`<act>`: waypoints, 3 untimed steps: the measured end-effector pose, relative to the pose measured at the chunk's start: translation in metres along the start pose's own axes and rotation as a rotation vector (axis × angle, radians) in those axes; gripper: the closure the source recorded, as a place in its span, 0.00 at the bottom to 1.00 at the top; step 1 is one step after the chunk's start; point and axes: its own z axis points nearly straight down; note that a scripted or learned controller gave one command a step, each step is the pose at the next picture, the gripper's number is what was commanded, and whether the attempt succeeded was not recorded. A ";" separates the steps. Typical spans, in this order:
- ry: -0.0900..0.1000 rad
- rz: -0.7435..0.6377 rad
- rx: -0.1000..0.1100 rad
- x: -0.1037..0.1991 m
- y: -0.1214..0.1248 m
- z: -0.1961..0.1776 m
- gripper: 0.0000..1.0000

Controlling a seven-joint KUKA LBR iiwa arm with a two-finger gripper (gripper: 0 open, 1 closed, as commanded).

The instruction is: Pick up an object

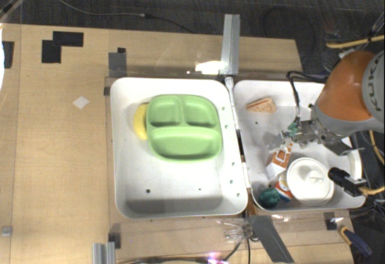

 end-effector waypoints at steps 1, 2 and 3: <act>-0.003 -0.036 -0.017 0.003 -0.005 0.027 0.00; -0.004 -0.035 -0.024 0.004 -0.002 0.015 1.00; -0.001 -0.046 -0.003 0.078 -0.009 -0.128 1.00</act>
